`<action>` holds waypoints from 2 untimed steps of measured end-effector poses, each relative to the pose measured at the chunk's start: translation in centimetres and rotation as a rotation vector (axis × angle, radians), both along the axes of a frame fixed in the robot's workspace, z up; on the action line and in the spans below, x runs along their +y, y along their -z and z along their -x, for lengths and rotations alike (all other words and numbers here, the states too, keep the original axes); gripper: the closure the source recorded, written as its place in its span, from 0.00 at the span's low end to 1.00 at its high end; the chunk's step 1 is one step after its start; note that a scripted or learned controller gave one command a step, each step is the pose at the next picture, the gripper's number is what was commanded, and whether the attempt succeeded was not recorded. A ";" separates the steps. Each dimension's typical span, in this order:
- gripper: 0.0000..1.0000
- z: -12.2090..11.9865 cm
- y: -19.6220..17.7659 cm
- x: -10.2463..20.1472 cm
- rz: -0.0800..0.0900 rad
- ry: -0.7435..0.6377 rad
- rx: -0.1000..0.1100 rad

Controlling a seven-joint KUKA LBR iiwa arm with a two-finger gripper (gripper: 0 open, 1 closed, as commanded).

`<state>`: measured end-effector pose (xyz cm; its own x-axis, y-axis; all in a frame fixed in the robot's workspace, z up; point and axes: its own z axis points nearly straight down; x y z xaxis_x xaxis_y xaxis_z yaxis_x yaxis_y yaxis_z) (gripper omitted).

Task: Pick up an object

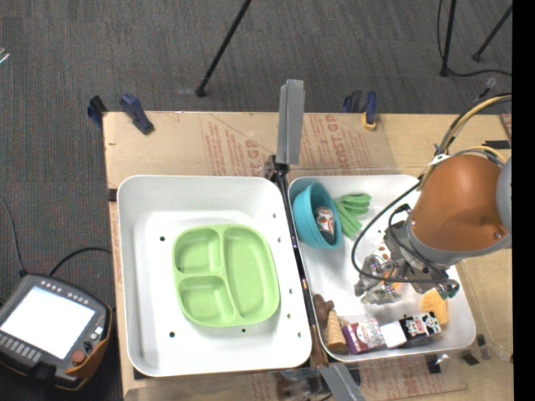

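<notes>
Along the right bin's [465, 341] near edge lie an ice-cream cone [333, 329], a small maroon packet [364, 335], a black-and-white block [415, 328] and a yellow piece [435, 307]. Just beyond them the gripper [386, 281] hangs low over the bin floor, under the arm's orange band [458, 205]; whether the claw is spread or closed, or has hold of anything, I cannot tell. Those objects lie near it on the near side, apart from it. Farther back, a blue bowl [315, 214] tilts against the bin's left wall, with a green item [354, 208] just beside it. The left bin [142, 224] carries a green divided plate [226, 275].
</notes>
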<state>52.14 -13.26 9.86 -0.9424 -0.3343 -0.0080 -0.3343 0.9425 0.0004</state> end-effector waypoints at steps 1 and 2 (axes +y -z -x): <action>1.00 -4.3 -9.1 5.9 0.000 0.221 0.003; 1.00 -1.8 1.2 4.1 0.001 0.063 0.010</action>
<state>53.99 -9.18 8.63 -0.9617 -0.2740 0.0014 -0.2740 0.9617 0.0028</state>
